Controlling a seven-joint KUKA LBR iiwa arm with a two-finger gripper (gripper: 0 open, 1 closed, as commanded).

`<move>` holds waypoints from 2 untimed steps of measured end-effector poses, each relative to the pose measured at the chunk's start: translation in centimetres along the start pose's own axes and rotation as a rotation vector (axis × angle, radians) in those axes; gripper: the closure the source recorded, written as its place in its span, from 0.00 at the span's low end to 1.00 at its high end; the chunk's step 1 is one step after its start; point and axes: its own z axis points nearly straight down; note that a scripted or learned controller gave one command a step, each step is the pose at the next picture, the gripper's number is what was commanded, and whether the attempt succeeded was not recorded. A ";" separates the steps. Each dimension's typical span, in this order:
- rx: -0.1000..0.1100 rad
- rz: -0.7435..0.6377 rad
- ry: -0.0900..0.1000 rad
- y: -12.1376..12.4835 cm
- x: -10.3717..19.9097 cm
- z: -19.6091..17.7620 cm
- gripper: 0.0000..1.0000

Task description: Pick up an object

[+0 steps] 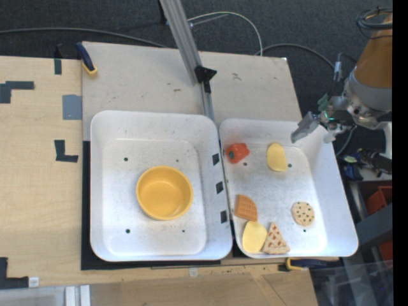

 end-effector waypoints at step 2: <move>0.006 0.001 0.000 0.3 -0.6 6.0 0.00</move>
